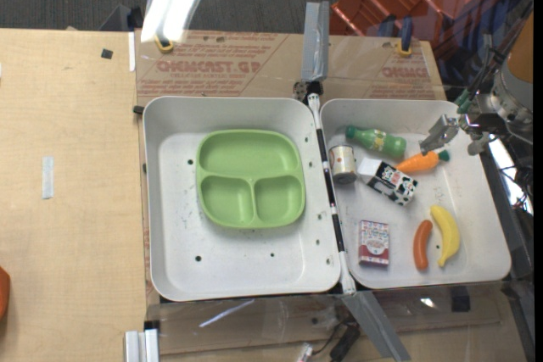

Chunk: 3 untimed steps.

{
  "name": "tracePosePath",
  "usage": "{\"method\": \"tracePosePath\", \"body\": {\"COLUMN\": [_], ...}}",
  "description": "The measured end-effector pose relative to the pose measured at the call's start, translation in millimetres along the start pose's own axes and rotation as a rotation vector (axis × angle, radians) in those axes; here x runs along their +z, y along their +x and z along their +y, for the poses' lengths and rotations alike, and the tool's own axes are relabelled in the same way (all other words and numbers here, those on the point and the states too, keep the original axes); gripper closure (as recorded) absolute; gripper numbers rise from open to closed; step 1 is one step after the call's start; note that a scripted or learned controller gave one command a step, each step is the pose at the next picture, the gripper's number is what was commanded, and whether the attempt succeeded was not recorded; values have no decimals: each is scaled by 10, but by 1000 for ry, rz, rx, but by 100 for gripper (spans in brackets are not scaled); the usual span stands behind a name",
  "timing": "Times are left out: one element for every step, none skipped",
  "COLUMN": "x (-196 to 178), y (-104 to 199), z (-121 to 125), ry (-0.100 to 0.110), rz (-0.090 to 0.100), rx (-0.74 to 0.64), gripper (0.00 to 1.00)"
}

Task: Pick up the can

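The small silver metal can (342, 163) lies on its side in the right-hand white bin (484, 267), near that bin's left wall and just beside the divider between the two bins. Above and to its right lies a green plastic bottle with a yellow cap (375, 139), close to the can but not clearly touching it. To the can's right rests a small black-and-white patterned carton (390, 181), tilted on a diagonal. An orange toy carrot with a green top (423, 162) lies just beyond the carton, toward the bin's right side. Lower in the same bin sit a red and white printed box (374, 242), an orange-red sausage-shaped toy (422, 245) and a yellow toy banana (446, 234), the last two side by side.

The left-hand white bin (165, 250) holds a light green plastic plate with three compartments (251, 179), lying flat near its middle.

The end effector (450, 128) is above the upper right corner of the right bin, near the carrot's leafy end and well apart from the can. Its grey metal parts are seen at a slant, and whether the fingers are apart or together cannot be told; nothing is seen between them. The bins rest on a pale wooden surface (68, 182).
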State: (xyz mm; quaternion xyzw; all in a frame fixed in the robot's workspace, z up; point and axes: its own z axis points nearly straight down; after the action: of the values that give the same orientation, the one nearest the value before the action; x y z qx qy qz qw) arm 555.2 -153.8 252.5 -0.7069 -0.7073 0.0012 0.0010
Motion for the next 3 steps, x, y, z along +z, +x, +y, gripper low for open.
{"method": "tracePosePath", "body": {"x": [994,1619,1589], "y": [78,275,54], "z": [538,374,-265], "ry": [0,0,-1], "rz": [0,0,1], "rx": [118,113,123], "gripper": [0,0,0]}}
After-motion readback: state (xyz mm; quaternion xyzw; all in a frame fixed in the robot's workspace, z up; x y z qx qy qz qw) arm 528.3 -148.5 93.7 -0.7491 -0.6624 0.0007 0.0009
